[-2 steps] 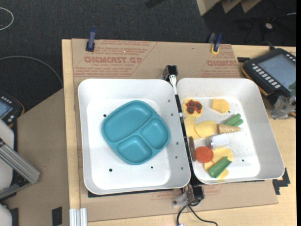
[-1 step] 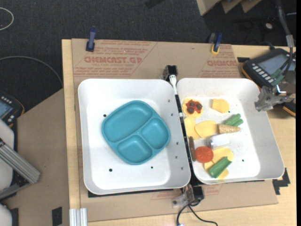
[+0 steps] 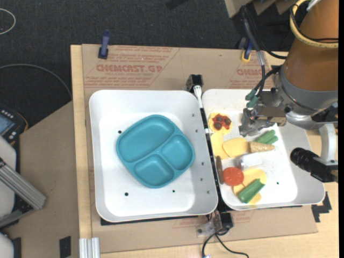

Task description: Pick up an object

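Right bin (image 3: 301,195): tool (image 3: 251,123) above crowded toy food (image 3: 240,163).

Arm reaching in, hand (image 3: 251,123) lowered, grip seemingly unclear

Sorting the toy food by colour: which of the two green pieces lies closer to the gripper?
The green piece at the upper right, just below the gripper. The other green piece lies near the bin's front edge, beside the red tomato.

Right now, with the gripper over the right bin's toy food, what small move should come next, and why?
Probably a short descent: the gripper hovers above the right bin beside the yellow piece and ice cream cone, with nothing visibly between its fingers.
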Action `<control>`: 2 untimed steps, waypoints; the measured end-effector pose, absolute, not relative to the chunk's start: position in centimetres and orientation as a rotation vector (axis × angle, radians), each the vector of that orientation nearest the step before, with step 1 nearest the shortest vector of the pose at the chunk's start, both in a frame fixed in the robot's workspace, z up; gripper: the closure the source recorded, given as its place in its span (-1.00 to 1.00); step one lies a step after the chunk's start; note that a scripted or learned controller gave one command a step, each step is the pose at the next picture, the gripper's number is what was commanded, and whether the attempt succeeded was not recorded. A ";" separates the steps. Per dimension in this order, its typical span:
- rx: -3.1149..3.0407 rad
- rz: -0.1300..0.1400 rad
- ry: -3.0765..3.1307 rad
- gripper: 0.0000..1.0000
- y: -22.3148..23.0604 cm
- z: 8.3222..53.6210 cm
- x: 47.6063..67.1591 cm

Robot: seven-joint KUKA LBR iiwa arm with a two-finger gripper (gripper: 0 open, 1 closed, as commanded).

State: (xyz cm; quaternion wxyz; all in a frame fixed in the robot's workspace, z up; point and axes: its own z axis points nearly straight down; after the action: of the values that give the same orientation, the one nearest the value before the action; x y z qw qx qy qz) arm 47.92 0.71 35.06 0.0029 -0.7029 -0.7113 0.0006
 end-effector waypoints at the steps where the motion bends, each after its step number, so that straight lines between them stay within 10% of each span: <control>1: -2.204 0.008 -2.228 1.00 10.7 28.7 47.8; 2: -2.219 -0.021 -2.233 1.00 16.3 38.9 51.6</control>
State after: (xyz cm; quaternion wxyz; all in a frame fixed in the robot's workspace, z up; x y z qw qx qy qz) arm 51.57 16.29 38.94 -0.0035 -0.7048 -0.7093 -0.0067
